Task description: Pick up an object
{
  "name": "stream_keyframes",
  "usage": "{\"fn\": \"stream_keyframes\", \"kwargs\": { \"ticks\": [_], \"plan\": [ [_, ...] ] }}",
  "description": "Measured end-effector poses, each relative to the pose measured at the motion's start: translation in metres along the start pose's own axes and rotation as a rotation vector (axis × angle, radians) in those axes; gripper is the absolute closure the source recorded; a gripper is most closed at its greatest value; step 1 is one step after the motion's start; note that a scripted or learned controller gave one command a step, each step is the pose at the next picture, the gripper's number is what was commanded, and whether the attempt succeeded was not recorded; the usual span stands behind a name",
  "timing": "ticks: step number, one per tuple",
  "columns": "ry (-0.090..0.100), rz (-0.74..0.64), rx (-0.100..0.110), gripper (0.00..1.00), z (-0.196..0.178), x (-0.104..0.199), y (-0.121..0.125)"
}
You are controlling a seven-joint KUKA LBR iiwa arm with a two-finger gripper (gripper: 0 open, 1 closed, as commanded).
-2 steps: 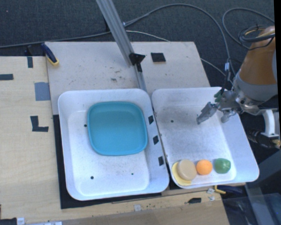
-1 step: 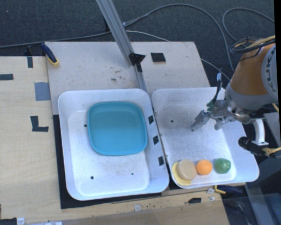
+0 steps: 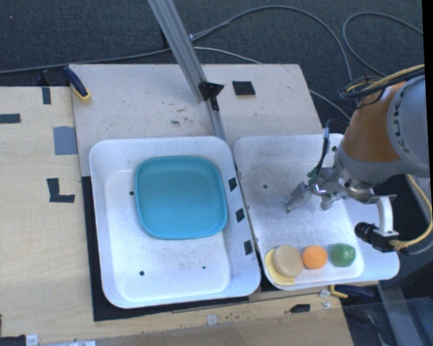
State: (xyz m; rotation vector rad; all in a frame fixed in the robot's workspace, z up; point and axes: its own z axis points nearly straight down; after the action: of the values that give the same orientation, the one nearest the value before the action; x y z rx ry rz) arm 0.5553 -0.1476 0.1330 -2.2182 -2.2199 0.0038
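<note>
Left bin (image 3: 111, 232): blue plate (image 3: 180, 196) sits toward its 12 o'clock half, rounded square, no clear long axis. Bare white floor around it, widest at 6 o'clock; narrower strip at 9 o'clock. Plate's 3 o'clock edge runs close to the wall shared with the right bin.

Right bin (image 3: 274, 158): floor mostly bare from 12 o'clock to centre, speckled with dark marks. Three small things line the 6 o'clock wall in a row running 9-to-3: tan disc (image 3: 286, 260), orange ball (image 3: 314, 257), green ball (image 3: 342, 254). The disc lies on a yellow piece at the 7 o'clock corner, close to the wall. All three are round, so no pointing direction; the row itself is the only long axis. Balls are just beside each other, and tight to the rim, little room at their 6 o'clock side, open room at 12 o'clock.

My gripper (image 3: 306, 197) is over the right bin's centre, toward 3 o'clock, at 12 o'clock of the row and apart from it. My fingers (image 3: 295, 199) are spread wide, nothing between them. My arm (image 3: 385, 142) comes in over the 3 o'clock rim.

No readable writing or labels anywhere; too small to tell on the tape marks.
</note>
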Motion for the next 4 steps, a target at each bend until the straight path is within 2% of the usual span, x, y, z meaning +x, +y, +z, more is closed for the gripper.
{"fn": "stream_keyframes", "kwargs": {
  "ticks": [1,2,3,4],
  "plan": [
    [-0.001,0.0,-0.005,0.0,0.044,0.0,0.001],
    [-0.003,0.0,-0.007,1.0,0.032,-0.001,0.001],
    [-0.001,0.0,-0.006,1.0,-0.01,-0.005,0.0],
    [-0.001,0.0,-0.009,1.0,-0.073,-0.007,0.001]
  ]
}}
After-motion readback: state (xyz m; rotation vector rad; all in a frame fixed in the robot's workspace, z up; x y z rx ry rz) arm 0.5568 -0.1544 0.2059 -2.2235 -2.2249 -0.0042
